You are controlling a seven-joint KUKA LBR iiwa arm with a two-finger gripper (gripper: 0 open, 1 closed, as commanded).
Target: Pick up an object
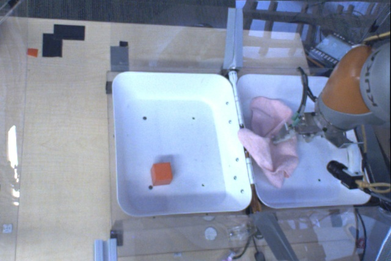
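A crumpled pink cloth (pixel 267 139) lies in the right bin (pixel 317 192), its left edge draped against the divider between the bins. My gripper (pixel 286 133) reaches in from the right and sits low over the cloth's right side, touching or pressing into its folds. A small orange cube (pixel 162 173) rests alone in the left bin (pixel 177 95), toward its front left, far from the gripper.
The grey arm with its orange band (pixel 345 85) covers the right bin's right side. Black blocks (pixel 60 38) and a small orange tile (pixel 32 52) lie on the wooden bench at the far left. A grey metal post (pixel 232 40) stands behind the bins.
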